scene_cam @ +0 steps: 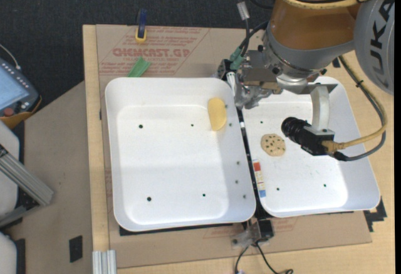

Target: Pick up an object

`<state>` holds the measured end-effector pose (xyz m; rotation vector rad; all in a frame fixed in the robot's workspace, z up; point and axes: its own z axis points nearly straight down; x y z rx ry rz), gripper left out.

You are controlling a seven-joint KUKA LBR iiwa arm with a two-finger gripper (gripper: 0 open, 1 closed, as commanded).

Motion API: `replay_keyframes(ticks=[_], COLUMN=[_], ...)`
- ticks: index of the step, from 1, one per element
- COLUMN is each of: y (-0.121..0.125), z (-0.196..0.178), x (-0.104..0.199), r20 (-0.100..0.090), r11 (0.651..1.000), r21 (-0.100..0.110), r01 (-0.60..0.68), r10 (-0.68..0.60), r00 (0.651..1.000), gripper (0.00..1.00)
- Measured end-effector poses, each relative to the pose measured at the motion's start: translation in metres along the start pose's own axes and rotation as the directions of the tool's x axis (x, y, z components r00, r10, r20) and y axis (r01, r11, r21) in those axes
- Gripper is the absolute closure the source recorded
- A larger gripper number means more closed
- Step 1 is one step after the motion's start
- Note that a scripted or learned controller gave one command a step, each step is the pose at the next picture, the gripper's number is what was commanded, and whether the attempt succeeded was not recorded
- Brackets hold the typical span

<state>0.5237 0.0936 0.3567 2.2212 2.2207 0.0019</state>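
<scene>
In the camera view, two shallow white bins sit side by side on the bench (100, 141), which is covered with brown cardboard. The left bin (125, 160) holds a pale yellow piece (217, 114), something like a small banana or a foam wedge, lying close to that bin's right wall with its long axis running roughly away from the camera, toward the far rim. The right bin (313, 197) holds a round speckled cookie (272, 144), flat on the floor near the dividing wall.

The arm (319, 9) comes in from the right, and its wrist hangs over the far end of the wall between the bins. The tool (245, 98) sits under that wrist, just beside the far part of the divider; its fingers are too much in shadow of the wrist hardware to say whether they are spread or pressed together, and nothing can be seen between them. A black cylindrical attachment (304, 135) juts out below the wrist over the right bin.

The relation that counts: the yellow piece lies just to the left of the tool, across the divider, while the cookie lies nearer the camera, in the right bin. The yellow piece looks like the closer candidate. Its place against the bin wall leaves little room for a finger on that side, so I judge that a grip across its short width would be awkward there.
</scene>
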Motion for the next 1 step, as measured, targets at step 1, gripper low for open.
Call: replay_keyframes(ticks=[1], y=[-0.0267], z=[0.0917], x=[0.0328], r20=[0.002], r11=[1.0], r21=[0.014], r01=[0.003], r10=[-0.003], r00=[1.0], gripper=[1.0])
